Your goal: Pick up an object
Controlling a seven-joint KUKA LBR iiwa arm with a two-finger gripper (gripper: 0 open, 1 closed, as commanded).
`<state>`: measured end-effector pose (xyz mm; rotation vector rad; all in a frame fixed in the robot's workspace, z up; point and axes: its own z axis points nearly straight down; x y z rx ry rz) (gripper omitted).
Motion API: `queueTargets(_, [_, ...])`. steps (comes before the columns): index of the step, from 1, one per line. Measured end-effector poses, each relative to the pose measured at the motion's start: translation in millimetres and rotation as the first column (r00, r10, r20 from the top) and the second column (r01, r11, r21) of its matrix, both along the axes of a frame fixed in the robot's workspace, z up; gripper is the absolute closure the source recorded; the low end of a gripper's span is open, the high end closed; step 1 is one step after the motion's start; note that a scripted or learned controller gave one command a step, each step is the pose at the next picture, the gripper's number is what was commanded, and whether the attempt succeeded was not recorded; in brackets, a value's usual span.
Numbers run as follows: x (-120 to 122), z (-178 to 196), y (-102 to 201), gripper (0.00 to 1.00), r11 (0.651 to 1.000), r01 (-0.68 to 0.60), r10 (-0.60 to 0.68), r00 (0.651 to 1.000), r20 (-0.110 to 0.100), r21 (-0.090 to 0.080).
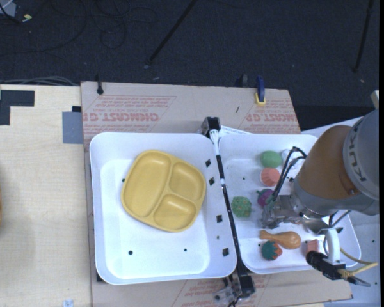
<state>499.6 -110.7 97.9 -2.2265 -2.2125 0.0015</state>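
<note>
Camera view has the hand point(273, 215) low in the right bin point(246, 251); how wide it's open I cannot tell. An orange drumstick-shaped toy point(283, 238) lies just nearside, long axis left-right.

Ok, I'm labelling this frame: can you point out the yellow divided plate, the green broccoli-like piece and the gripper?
yellow divided plate point(164, 189): camera view, its centre ridge.
green broccoli-like piece point(242, 206): camera view, its top.
gripper point(272, 219): camera view, its tip.
</note>
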Motion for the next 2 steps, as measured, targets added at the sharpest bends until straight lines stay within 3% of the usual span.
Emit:
queueTargets(1, [-22.6,251.5,54.6,1.00,1.000,-0.010,0.010,1.000,0.017,0.000])
queueTargets(2, [-23.7,225.6,101.2,1.00,1.000,-0.009,0.009,1.000,-0.001,0.000])
